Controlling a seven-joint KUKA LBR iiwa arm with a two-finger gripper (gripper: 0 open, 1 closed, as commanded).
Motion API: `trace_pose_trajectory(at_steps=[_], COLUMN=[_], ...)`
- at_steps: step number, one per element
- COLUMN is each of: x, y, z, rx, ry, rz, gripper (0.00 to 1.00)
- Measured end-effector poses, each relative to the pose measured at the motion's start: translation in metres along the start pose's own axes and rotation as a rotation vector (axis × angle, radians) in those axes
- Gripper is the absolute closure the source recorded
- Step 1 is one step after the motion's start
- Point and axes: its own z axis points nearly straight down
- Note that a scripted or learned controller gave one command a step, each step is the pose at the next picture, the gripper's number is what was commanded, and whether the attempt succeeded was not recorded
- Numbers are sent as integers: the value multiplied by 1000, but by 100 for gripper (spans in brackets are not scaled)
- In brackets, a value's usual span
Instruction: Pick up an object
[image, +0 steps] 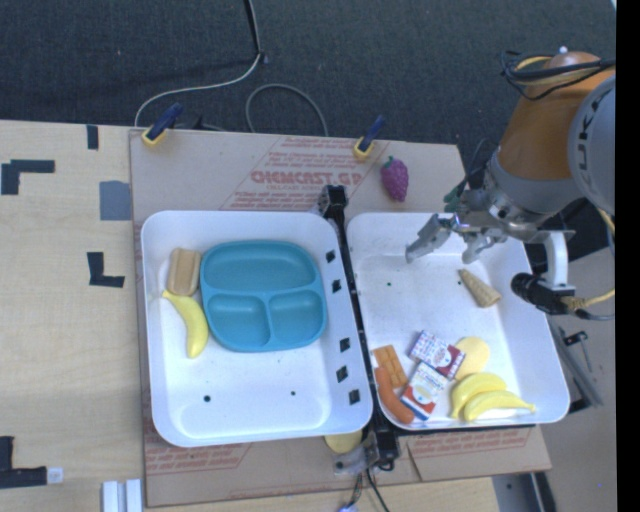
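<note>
One gripper (447, 243): fingers spread, holding nothing, above the right bin (390, 262).
Nearest object: cone-shaped piece (480, 288), just beside.

Red block lettering reading "CHEMCAST GP" runs across the cardboard sheet (290, 175) under the two bins, upside-on to the camera along its far edge, framed by slanted red stripes of smaller print too fine to read. More red print shows on the cardboard's near edge, likewise illegible. Two small red-and-white cartons (432, 368) in the right bin (535, 330) carry printed faces, but no words on them can be made out.
</note>
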Motion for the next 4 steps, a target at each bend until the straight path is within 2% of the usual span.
trace_pose_trajectory(at_steps=[1, 2, 3, 4], x=[-71, -84, -117, -112], y=[-86, -30, -6, 4], z=[-12, 140, -25, 129], rx=[1, 8, -19, 11], ry=[-3, 1, -9, 4], rz=[11, 0, 0, 0], gripper=[0, 0, 0, 0])
